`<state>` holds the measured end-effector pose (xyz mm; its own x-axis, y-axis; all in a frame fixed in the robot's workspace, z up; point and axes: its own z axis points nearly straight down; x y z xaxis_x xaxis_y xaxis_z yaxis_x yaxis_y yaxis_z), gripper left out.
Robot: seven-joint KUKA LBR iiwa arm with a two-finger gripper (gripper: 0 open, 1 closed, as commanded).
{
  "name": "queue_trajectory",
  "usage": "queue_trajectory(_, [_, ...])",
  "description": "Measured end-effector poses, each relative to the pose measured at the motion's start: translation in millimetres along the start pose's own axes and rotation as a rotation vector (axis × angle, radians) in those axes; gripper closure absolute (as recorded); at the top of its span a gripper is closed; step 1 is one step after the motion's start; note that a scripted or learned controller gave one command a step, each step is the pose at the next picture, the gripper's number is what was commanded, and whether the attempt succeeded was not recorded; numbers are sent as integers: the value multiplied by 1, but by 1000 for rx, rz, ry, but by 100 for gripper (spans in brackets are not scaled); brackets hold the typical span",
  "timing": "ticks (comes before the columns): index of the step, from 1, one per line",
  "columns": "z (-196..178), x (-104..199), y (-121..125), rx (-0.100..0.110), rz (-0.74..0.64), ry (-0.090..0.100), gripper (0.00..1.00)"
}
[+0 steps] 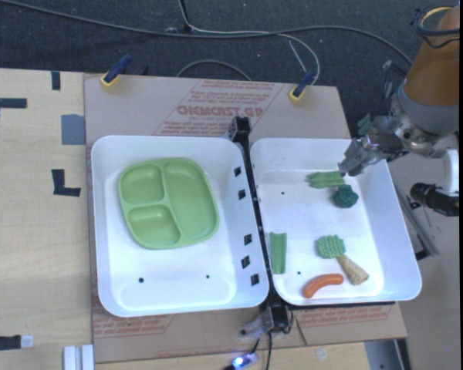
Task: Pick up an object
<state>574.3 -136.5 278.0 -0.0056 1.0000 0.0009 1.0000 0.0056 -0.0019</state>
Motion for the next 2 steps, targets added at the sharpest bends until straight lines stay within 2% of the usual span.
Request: queue_trajectory(2, [34,98,24,1,0,0,100])
